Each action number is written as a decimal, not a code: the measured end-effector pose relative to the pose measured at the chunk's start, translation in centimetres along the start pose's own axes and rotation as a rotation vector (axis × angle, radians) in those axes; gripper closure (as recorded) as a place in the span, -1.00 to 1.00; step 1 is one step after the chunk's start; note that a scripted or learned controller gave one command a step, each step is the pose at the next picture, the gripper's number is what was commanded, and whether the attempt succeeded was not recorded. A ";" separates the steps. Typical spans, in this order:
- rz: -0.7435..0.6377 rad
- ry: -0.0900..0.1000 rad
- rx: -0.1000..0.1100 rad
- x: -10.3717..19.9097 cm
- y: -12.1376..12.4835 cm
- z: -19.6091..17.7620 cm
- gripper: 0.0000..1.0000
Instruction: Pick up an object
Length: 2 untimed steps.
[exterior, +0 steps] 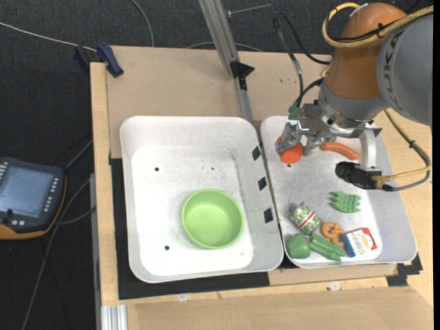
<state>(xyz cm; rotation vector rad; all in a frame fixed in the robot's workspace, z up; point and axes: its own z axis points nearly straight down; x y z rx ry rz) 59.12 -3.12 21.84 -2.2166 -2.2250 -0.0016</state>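
My gripper [294, 143] hangs over the upper left of the right bin [399, 215], close to the divider between the bins. An orange-red toy [289, 152] sits between its fingers, and the fingers are shut on it. The toy is just above the bin floor, or touching it; I cannot tell which. An orange carrot-like piece [342, 150] lies just to the right, partly hidden under the wrist.
The left bin [148, 139] holds a green bowl [212, 217]. At the right bin's front lie a patterned can [304, 218], a green pepper [298, 246], a green cucumber [327, 248], a pretzel [332, 230], a red-white carton [360, 241] and a green leafy toy [345, 201]. A metal pole [223, 40] rises behind.
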 end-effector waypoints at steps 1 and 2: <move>-0.001 0.000 -0.001 4.9 -1.2 -1.5 1.00; -0.001 0.000 0.000 9.7 -2.5 -0.7 1.00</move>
